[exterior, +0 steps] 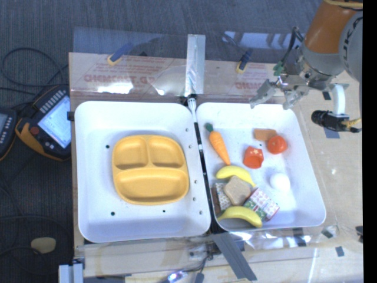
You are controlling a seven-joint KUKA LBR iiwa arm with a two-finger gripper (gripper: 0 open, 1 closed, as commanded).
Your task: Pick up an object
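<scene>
So right now the arm is parked up at about 1 o'clock over the desk, with the gripper [275, 94] hovering above the far rim of the right bin [306, 158]. Its two fingers look splayed apart and there's nothing between them, so no grab yet. I'd call this the approach step: it hasn't come down on anything.

All the candidates sit in that right bin. A carrot [220, 147] lies toward 10 o'clock of the bin, near the divider. Two red tomato-ish pieces [253, 157] [277, 144] sit around the middle and toward 1 o'clock, with a small orange-brown block [264, 134] touching the farther one. A white egg [279, 181] is at roughly 4 o'clock. Down at 6 o'clock there's a crowded heap: two bananas [234, 173] [241, 216], a slice of bread [237, 190] and a colourful little box [261, 205], all touching.

The left bin [88, 175] just has a yellow divided plate [150, 168].

My guess is the next move needs a straight drop onto something standing clear, like the nearer tomato or the carrot, not that heap.
</scene>
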